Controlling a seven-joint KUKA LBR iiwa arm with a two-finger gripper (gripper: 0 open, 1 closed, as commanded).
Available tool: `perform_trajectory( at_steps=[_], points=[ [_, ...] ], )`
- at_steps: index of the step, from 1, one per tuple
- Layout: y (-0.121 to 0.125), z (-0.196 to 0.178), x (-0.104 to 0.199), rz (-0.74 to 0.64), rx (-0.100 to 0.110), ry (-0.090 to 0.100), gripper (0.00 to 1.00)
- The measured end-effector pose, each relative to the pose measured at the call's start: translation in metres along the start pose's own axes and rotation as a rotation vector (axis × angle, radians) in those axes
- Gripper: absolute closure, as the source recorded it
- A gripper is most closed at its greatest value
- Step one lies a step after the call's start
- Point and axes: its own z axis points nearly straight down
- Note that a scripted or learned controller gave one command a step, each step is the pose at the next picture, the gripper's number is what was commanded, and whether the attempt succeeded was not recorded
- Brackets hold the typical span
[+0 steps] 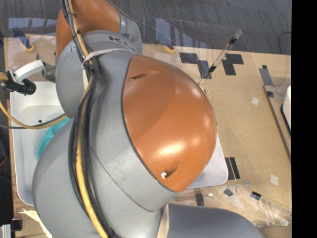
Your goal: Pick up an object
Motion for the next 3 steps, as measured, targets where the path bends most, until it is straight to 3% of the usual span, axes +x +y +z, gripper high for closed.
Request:
perform_trajectory(
  at_steps=[3],
  points=[
    [-0.0002,0.0,0.0,0.0,0.0,0.0,0.0]
  ],
)
